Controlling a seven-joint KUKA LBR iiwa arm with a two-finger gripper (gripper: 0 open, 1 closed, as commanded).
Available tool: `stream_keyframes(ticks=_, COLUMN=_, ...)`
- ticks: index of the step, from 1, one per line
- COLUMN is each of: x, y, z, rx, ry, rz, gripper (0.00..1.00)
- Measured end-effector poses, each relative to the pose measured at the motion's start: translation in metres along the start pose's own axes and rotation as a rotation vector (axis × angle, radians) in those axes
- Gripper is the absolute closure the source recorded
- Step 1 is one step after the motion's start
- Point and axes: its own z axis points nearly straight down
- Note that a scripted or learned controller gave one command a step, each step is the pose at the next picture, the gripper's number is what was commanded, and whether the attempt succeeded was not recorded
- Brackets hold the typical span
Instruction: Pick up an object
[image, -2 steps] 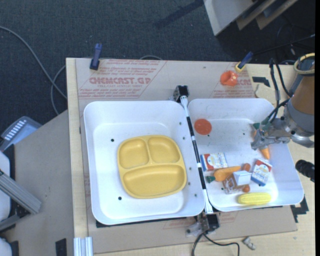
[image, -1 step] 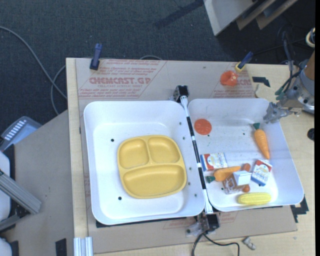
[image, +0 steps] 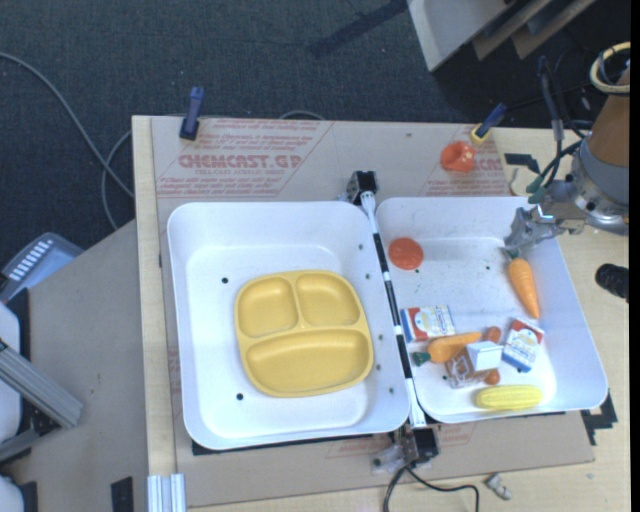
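A: The gripper (image: 524, 234), right of frame, hangs just above the carrot (image: 523, 286). How its grip stands, I cannot tell.

B: The carrot lies slanted near the right bin's (image: 585, 330) wall; it could roll away.

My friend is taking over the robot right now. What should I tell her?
End effector: low over the right bin's far side, just above the carrot's top end; no object seen in it.
Other toys there: tomato, corn, small cartons.
Left bin: yellow divided plate.
Done: nothing lifted yet.
Left: grab something, probably the carrot, and raise it.
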Motion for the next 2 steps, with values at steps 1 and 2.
stream_keyframes(ticks=1, x=-0.0648, y=0.0791, z=0.1244, rx=0.003, ry=-0.002, rz=0.003, gripper=1.0)
stream_keyframes(ticks=2, x=-0.062, y=0.082, z=0.1206, rx=-0.002, ry=0.002, rz=0.0, gripper=0.0)
